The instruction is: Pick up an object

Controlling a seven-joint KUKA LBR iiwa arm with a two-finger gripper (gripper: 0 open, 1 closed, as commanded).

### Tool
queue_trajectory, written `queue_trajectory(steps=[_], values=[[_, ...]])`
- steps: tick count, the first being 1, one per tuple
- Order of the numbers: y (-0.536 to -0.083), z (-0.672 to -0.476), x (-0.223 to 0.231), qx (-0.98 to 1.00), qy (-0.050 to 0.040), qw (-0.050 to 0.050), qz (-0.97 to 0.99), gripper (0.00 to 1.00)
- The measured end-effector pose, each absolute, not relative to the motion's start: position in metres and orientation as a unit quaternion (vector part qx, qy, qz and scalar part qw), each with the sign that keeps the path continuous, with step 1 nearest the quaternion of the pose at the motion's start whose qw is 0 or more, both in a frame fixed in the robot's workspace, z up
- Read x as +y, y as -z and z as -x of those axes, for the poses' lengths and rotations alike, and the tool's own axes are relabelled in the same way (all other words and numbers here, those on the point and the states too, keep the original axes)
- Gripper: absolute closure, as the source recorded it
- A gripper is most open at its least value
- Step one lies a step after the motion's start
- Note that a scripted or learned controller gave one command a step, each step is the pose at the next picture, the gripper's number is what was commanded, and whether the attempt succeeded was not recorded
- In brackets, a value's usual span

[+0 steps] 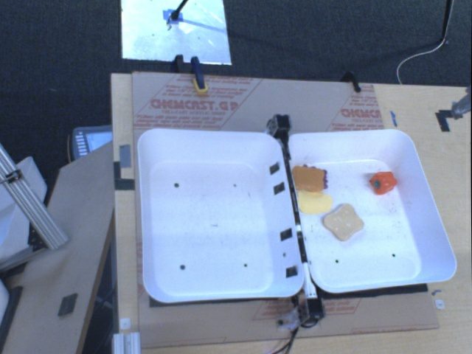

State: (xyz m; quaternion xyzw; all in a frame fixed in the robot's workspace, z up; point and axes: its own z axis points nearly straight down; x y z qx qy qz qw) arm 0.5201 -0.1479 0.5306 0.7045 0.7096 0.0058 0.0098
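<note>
The worktop [243, 87] carries a sheet of printed cardboard, and on it sit two shallow white bins side by side, joined along the middle by a row of dark clips. The left bin [214, 271] has nothing to pick from. The right bin [413, 264] holds all four candidates, gathered in its upper and left part.

The largest is a tan, toast-shaped piece [343, 222], lying flat near the middle of the bin floor with open floor on its right and lower sides. Just above and left of it lies a pale yellow flat piece [315, 203], and touching the top of that is an orange-brown piece with a purple edge [310, 178], both close against the bin's left wall. The smallest is an orange-red object with a dark spot [383, 183], standing alone toward the upper right, well apart from the rest.

The gripper's state cannot be told from this view, so nothing can be said to be held, and I judge the pick not yet begun.

To do it well, I would choose the orange-red object: it seems bulkier, so likely easier to grip, and it is clear of walls. The two pieces by the wall look harder, since they are crowded and touch each other. A straight-down approach, centred on the object, seems safest.
</note>
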Motion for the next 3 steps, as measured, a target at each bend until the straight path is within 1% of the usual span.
queue_trajectory(steps=[1,2,3], values=[[-0.533,-0.520,-0.149,0.710,-0.0021,0.004,-0.704,1.00],[-0.515,-0.510,-0.069,0.711,-0.0011,0.000,-0.703,1.00],[-0.472,-0.521,0.012,0.712,-0.0004,-0.001,-0.702,1.00]])
